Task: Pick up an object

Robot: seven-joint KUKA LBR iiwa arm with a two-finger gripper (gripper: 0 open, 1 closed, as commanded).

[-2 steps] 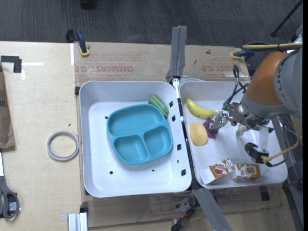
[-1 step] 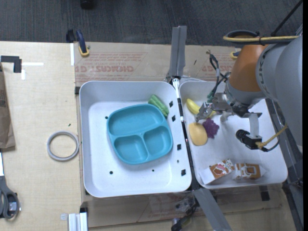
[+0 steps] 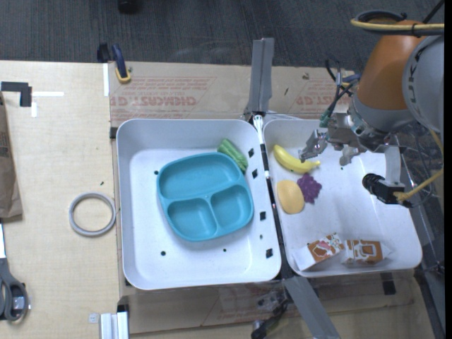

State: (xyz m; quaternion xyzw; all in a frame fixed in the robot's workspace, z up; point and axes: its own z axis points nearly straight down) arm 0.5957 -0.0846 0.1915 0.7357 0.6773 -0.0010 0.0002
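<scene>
In the right bin (image 3: 395, 210) lie a yellow banana (image 3: 293, 161), a purple grape bunch (image 3: 308, 186), a yellow-orange lemon-like fruit (image 3: 289, 196) and a small printed carton (image 3: 345, 251) near the front. My gripper (image 3: 328, 149) hangs over the bin's back part, just right of the banana's tip. Its two fingers (image 3: 311, 147) stand spread apart with nothing between them. The left bin (image 3: 134, 210) holds a blue divided plate (image 3: 205, 196) and a green item (image 3: 233, 154) at the plate's back right corner.
A grey tape ring (image 3: 92, 213) lies on the bench left of the bins. Scissors (image 3: 13, 295) sit at the front left edge. A metal divider post (image 3: 261, 76) rises behind the gap between the bins. Black cables and a connector (image 3: 381, 186) hang beside the arm.
</scene>
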